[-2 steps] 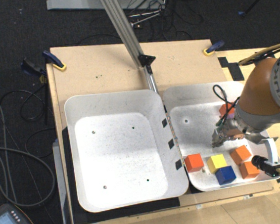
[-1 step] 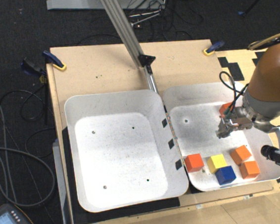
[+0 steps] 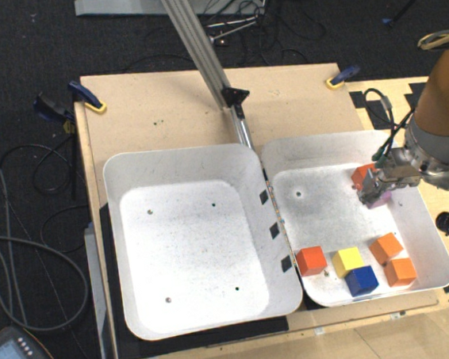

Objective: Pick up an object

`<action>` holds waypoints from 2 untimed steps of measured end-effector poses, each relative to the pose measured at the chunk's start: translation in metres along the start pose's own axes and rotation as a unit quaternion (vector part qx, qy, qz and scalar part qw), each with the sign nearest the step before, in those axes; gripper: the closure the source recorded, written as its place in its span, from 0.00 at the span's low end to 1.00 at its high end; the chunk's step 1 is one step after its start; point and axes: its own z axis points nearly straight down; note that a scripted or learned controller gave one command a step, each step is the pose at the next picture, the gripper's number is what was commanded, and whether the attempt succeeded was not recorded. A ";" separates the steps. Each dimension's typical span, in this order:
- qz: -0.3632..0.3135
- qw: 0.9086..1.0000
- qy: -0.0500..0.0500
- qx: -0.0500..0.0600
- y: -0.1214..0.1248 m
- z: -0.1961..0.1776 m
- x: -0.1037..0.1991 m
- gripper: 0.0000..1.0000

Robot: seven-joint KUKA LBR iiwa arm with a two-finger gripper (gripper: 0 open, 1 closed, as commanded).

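Note:
My gripper [image 3: 372, 191] hangs low over the right bin [image 3: 320, 179], near its right side. A red-orange block [image 3: 361, 175] sits right at its upper left, touching or nearly touching the fingers. A small purple piece [image 3: 384, 198] peeks out just below the gripper. Along the bin's front lie an orange block [image 3: 311, 260], a yellow block [image 3: 347, 261], a blue block [image 3: 362, 280] and two more orange blocks [image 3: 386, 247] [image 3: 400, 272]. The gripper body hides whether anything sits between the fingers.
The left bin [image 3: 187, 238] adjoins the right one. A slanted metal pole [image 3: 198, 46] runs from the top down to the seam between the bins. Clamps [image 3: 88, 97] [image 3: 343, 76] sit at the board's far corners. Cables lie on the floor at left.

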 end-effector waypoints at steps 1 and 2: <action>0.000 1.000 0.000 0.002 0.001 -0.022 0.000 1.00; -0.002 1.000 0.002 0.005 0.002 -0.012 0.060 1.00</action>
